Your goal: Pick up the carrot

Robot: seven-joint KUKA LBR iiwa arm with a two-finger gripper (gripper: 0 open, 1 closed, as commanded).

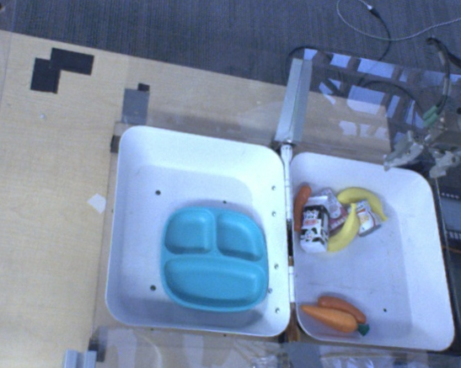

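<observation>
The carrot (331, 318) is orange with a green stub at its right end. It lies flat near the front edge of the right bin (408, 280), touching a second, shorter orange piece (343, 305) just behind it. My gripper (418, 159) hangs over the back rim of the right bin, well behind and to the right of the carrot. Its two fingers stand apart with nothing between them.
A banana (348, 218), a small cow-print carton (316, 224) and a little packet (367, 218) cluster at the right bin's back left. A reddish sausage-like piece (301, 202) lies along the left wall. The left bin (142, 209) holds a blue divided plate (216, 258).
</observation>
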